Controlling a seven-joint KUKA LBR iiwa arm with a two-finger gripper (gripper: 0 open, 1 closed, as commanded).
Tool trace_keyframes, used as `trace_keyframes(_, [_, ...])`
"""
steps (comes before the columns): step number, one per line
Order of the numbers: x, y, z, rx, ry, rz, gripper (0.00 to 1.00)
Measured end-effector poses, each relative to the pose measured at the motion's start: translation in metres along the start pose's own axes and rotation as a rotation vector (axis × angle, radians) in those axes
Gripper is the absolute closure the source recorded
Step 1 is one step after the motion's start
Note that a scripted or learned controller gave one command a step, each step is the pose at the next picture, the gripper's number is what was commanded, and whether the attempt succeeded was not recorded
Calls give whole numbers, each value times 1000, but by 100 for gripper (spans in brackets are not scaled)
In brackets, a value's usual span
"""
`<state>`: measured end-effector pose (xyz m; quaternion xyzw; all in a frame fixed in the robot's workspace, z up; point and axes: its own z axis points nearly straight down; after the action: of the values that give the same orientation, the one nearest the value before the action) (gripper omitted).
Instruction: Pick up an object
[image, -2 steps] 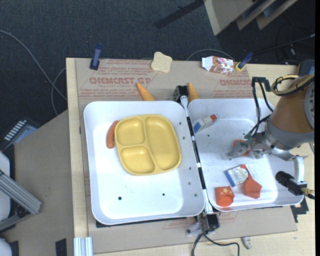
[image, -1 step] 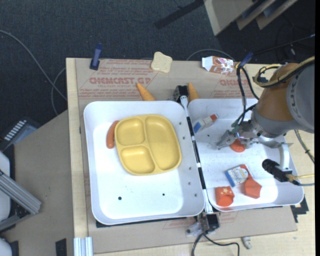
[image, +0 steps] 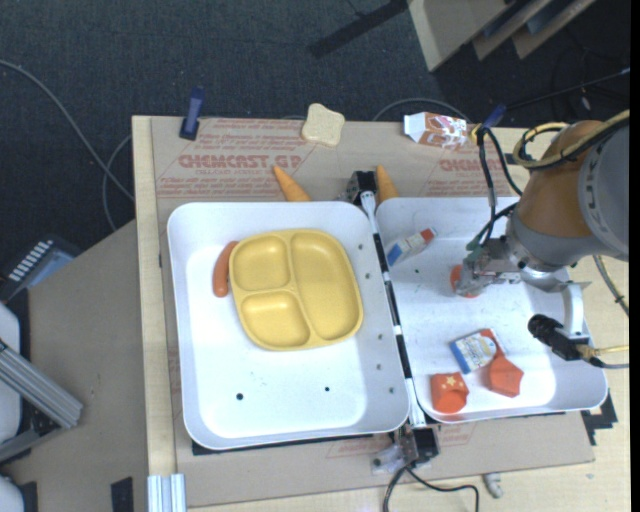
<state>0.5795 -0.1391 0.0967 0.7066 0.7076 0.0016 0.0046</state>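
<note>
My hand (image: 470, 278) down in right bin (image: 560, 400), near worktop's right edge, at small orange-red object (image: 462, 283); grip state: cannot tell. Object on bin floor, not lifted. Pick not done: grasp and lift remain

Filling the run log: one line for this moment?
gripper low in right bin | over orange item | grasp unclear | yellow tray in left bin

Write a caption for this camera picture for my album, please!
Robot arm's pincer reaches into the right white bin beside the yellow divided plate in the left bin.
</note>
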Motion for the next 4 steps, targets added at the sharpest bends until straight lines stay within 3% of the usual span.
trace_keyframes(1, [0,0,0,1,0,0,0])
trace_keyframes(2, [11,23,11,5,3,0,0])
trace_keyframes(3, [10,25,0,0,0,-1,100])
trace_keyframes(4, [10,24,0,1,0,-1,0])
